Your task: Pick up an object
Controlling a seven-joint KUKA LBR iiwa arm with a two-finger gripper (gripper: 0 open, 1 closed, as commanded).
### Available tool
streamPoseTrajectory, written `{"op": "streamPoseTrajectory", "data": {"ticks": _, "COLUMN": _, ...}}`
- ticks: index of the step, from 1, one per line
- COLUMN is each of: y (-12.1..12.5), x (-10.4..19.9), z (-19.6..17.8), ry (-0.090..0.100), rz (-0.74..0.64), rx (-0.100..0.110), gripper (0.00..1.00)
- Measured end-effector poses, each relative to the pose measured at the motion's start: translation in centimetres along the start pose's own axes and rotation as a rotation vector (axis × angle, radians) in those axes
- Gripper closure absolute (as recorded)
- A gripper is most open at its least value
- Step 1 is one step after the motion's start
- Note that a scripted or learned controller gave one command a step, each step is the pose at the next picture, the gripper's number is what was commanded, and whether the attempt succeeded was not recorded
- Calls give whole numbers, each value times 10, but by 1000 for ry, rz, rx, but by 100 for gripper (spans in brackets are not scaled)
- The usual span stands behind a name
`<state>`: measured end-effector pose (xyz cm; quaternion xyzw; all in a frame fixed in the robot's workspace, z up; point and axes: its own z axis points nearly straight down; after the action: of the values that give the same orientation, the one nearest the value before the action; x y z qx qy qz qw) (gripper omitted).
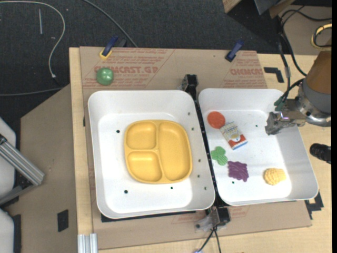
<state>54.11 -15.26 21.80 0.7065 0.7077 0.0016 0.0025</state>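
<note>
The arm (316, 88) comes in from 3 o'clock, and its gripper (276, 123) hangs over the right bin (295, 157), near that bin's 2 o'clock corner. Nothing is seen between its tips; how far they are apart I cannot tell, since the dark metal blurs together there.

Five small things lie in the right bin. An orange-red ball (216, 119) sits at about 10 o'clock in the bin. Just beside it, toward 4 o'clock, lies a small carton (234, 136), white with red and blue, tilted. A green piece (219, 155) lies near the bin's 9 o'clock wall. A purple grape bunch (238, 171) lies just beside the green piece, toward 5 o'clock. A yellow corn cob (274, 176) sits at about 5 o'clock in the bin, well apart from the gripper, which is at 12 o'clock from it.

The left bin (105, 141) holds a yellow tray (158, 151) with three compartments, lying flat near the middle.

On the board (158, 67) beyond the bins, at 11 o'clock from the left bin, rests a green ball (105, 76). Two blue clamps (109, 47) (234, 51) grip the board's far edge.
</note>
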Motion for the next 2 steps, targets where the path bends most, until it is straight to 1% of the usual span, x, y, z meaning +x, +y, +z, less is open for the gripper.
{"op": "streamPoseTrajectory", "data": {"ticks": 1, "y": 1, "x": 0, "z": -15, "ry": 0, "rz": 0, "rx": 1, "gripper": 100}}
{"op": "streamPoseTrajectory", "data": {"ticks": 2, "y": 27, "x": 51, "z": -24, "ry": 3, "rz": -5, "rx": 2, "gripper": 100}}
